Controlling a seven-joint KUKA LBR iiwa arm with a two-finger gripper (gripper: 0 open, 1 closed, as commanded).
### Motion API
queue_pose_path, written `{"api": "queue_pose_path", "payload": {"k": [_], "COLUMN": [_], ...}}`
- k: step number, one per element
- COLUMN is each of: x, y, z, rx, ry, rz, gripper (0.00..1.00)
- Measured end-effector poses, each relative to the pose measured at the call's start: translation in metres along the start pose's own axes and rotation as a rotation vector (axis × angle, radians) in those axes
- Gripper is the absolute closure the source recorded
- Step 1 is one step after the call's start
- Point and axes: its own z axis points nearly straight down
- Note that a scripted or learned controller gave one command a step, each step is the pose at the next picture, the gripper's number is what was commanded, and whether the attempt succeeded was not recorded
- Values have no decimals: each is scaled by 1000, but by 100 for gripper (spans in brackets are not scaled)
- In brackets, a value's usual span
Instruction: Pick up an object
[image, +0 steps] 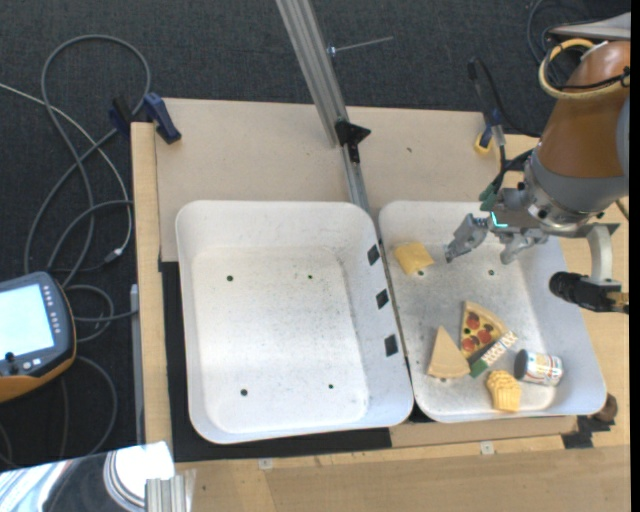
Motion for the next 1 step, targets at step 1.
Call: {"api": "queue_pose_path", "payload": {"k": [1], "x": [0], "y": [1], "z": [-3], "rx": [-6], "ry": [-1], "rz": [0], "gripper": [0]}}
